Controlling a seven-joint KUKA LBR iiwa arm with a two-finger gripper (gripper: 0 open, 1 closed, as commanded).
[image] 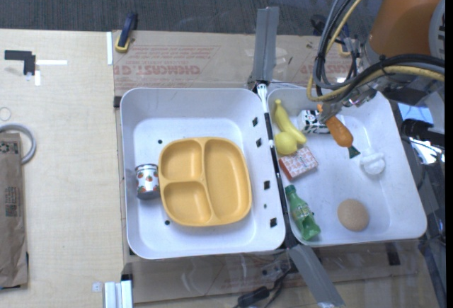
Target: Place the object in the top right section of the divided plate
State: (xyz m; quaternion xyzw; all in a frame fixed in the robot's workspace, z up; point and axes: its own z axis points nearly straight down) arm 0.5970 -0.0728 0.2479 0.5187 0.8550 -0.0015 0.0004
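Hanging over the upper part of the right bin (396, 225), the gripper (327, 110) sits under a tangle of black and yellow cables at the end of the grey and orange arm (407, 6). Whether it is open or closed cannot be told, since the cables and wrist hide that part. Just below it lies a carrot (341, 134), orange with a green tip, slanting down to the right; it looks very close to the gripper, but contact cannot be made out. Beside the carrot, to the left, is a small black-and-white object (310, 120), too small to identify.

Further left, along the bin's left wall, a banana (285, 120) lies above a yellow pear-like fruit (286, 143), the two touching. Below them sits a small red packet (298, 163), and lower still a green bottle (302, 213) lies on its side near the bottom left corner. A white lump (373, 164) rests right of centre, and a tan, egg-shaped ball (352, 215) lies below it.

The left bin (191, 105) holds the yellow divided plate (206, 181), with two sections on its left side and one long section on its right; all three look bare. A small patterned can (146, 180) stands touching the plate's left edge.
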